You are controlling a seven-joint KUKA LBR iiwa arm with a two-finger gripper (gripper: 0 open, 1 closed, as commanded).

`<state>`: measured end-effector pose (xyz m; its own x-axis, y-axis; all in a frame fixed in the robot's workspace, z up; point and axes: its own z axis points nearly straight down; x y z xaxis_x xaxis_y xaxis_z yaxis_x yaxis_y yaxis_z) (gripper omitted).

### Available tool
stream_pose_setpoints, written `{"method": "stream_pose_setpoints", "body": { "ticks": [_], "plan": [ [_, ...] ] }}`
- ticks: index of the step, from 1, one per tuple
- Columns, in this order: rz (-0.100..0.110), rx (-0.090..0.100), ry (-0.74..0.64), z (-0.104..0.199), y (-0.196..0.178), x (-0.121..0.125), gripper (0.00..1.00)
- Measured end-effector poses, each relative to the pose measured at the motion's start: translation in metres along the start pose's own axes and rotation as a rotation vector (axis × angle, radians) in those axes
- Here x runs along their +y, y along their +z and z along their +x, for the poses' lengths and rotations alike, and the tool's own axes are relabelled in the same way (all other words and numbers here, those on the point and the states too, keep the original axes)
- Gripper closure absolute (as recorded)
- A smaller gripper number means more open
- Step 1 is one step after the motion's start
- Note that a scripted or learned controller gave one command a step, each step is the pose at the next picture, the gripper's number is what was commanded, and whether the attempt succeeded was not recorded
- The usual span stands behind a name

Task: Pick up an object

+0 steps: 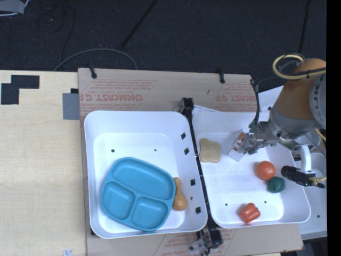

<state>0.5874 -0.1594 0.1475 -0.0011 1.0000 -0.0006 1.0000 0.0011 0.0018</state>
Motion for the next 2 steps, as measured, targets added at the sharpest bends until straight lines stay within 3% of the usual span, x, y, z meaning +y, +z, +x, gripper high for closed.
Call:
{"method": "stream_pose_setpoints", "body": {
  "ticks": [2],
  "plan": [
    [0.000,0.000,0.000,-0.007,-0.096,-0.003,1.00]
  ]
}}
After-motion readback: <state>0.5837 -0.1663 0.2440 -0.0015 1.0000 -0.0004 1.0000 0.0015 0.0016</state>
